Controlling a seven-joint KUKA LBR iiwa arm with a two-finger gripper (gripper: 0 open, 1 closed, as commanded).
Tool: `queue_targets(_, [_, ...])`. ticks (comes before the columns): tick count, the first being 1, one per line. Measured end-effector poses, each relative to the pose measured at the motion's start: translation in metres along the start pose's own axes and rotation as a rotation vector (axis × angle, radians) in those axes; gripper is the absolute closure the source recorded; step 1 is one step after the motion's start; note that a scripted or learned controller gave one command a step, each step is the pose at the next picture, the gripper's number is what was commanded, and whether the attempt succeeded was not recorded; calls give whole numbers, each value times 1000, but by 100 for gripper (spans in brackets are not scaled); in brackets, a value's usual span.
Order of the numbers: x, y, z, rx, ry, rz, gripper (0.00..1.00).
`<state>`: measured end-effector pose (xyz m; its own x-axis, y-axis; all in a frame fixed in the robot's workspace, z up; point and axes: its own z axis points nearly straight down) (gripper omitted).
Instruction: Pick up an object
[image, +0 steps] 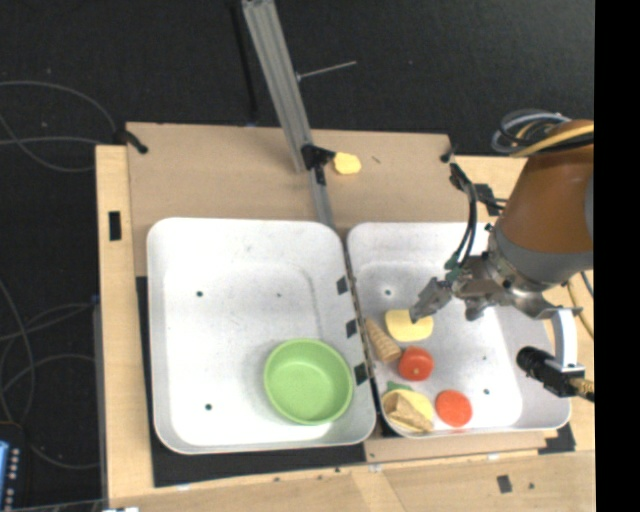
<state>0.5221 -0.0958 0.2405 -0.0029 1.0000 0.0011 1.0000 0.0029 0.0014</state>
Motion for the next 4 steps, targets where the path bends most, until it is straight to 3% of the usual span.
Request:
queue_targets(1, [0,0,0,-1,0,2,0])
queue_targets(3, [-7,14,114,3,-2,5,0])
queue_targets(4, [-8,14,141,3,-4,5,0])
